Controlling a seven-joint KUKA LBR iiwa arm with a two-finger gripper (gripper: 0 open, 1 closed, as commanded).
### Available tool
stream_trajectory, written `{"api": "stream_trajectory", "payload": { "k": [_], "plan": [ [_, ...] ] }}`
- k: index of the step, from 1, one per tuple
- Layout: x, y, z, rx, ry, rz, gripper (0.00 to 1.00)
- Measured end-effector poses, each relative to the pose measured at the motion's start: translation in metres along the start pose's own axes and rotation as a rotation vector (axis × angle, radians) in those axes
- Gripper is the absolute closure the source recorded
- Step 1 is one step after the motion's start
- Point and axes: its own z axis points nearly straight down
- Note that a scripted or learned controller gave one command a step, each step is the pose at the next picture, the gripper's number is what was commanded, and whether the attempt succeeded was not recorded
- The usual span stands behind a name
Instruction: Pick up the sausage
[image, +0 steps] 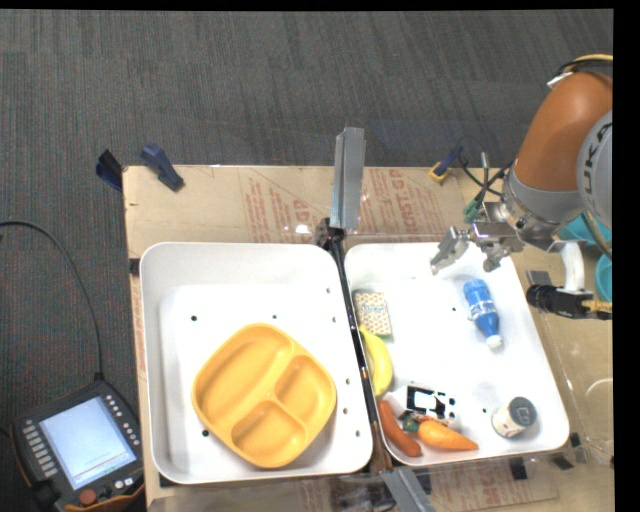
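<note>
The sausage (397, 429) is a thin reddish-brown link lying at the front left corner of the right bin (530, 330), next to an orange carrot (445, 436). My gripper (470, 252) hangs over the far side of the right bin, well away from the sausage, above and left of a blue bottle (482, 310). Its two fingers are spread apart and open, with nothing between them.
In the right bin also lie a yellow banana (377, 362), a patterned packet (373, 312), a small black-and-white item (431, 402) and a round grey tin (516, 416). The left bin (170, 300) holds a yellow divided plate (265, 393). A pendant (75, 445) sits at the lower left.
</note>
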Motion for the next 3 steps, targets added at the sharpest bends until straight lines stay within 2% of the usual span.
{"api": "stream_trajectory", "payload": {
  "k": [1, 2, 3],
  "plan": [
    [-0.04, -0.009, 0.098, -0.021, 0.001, 0.064, 0.0],
    [-0.031, -0.058, 0.107, -0.023, 0.01, 0.141, 0.0],
    [-0.02, -0.123, 0.115, -0.007, 0.012, 0.435, 0.0]
  ]
}}
